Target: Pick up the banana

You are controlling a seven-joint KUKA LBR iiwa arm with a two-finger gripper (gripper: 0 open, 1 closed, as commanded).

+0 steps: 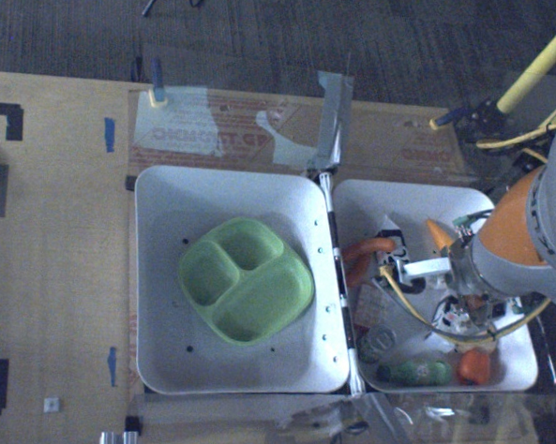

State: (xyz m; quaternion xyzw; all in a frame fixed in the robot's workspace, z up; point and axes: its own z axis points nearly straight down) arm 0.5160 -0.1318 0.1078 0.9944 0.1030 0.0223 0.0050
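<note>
The claw [461,304] is seen low over the right bin [373,208], close to its right wall, carried by the grey arm [521,236]. Whether it is apart or together cannot be told, as it is masked by the wrist. The banana cannot be made out for certain. It is judged to be hidden beneath the arm, somewhere in that bin's right half.

Clutter is noted all around. A red-orange piece [370,251] lies by the left wall and an orange wedge [436,233] nearer the far edge. A green piece [417,371] and a tomato [474,366] lie along the near edge. The left bin [166,210] is taken up by a green plate [246,280].

For a clean grasp, the claw should be set across the banana's narrow width, near its middle. It should be lowered almost to the bin floor before it is closed. The tomato and the wall should be kept clear, and the lift should be made straight up.
</note>
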